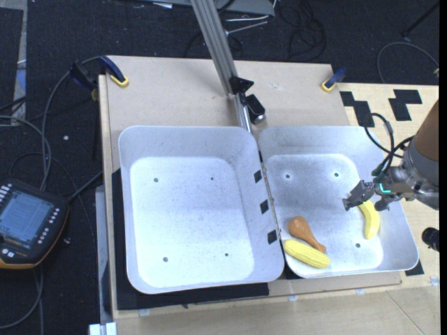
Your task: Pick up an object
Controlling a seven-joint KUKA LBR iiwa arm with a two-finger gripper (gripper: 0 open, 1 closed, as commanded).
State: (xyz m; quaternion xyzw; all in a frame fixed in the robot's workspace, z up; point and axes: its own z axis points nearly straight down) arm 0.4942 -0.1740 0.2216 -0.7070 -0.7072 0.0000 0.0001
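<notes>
- Hand (pixel 364 199): it hangs over the right bin (pixel 307 145), just above the upper end of the banana (pixel 370 220). Whether it is apart or together you cannot tell from this angle, and nothing shows clamped in it.
- Banana: yellow, short and curved, lying flat on the bin floor near the right wall, upper tip at the hand.
- Risk: the curved, smooth skin may roll or slide aside if you close off-centre. So near the wall, the hand could also strike the rim.
- Orange pear-shaped item (pixel 307 233): well to the left of the banana, toward the bin's front.
- Yellow corn-like piece (pixel 306 254): touching or just beside that orange item. A drift leftward could nudge either.
- Left bin (pixel 140 152): beyond these, on the worktop (pixel 174 89).
</notes>
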